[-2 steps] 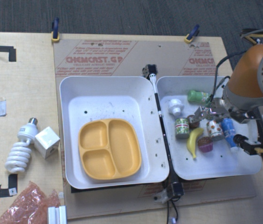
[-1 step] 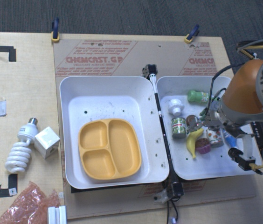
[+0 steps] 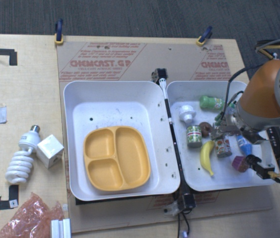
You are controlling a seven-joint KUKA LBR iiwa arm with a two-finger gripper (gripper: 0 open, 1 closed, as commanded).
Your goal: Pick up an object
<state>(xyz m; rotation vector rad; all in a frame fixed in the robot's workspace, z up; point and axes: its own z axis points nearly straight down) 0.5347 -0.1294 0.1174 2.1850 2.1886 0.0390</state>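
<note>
From where I stand, the arm (image 3: pixel 266 90) reaches in over the right bin (image 3: pixel 192 180), its orange band hanging above the far side of the clutter. The gripper (image 3: pixel 224 133) sits low among the objects, just over a small can with a red label (image 3: pixel 224 148); whether it has hold of anything, or how wide it stands, I cannot tell, since the wrist hides it.

Just beside that can lies a banana (image 3: pixel 207 157). Its long axis runs nearly up and down the view, slightly bowed, the thinner end pointing toward the near edge of the bin. Next to its upper end stands a green-labelled can (image 3: pixel 194 135), with a white cup-like piece (image 3: pixel 187 114) beyond it and a green bottle (image 3: pixel 211 102) lying on its side, long axis across the bin. A blue item (image 3: pixel 244 145) and a purple one (image 3: pixel 240 163) lie toward the right.

The left bin (image 3: pixel 75 103) holds a yellow divided plate (image 3: pixel 116 157). Outside on the bench lie a spiral light bulb (image 3: pixel 22 156) and a white cube (image 3: pixel 49 150).
</note>
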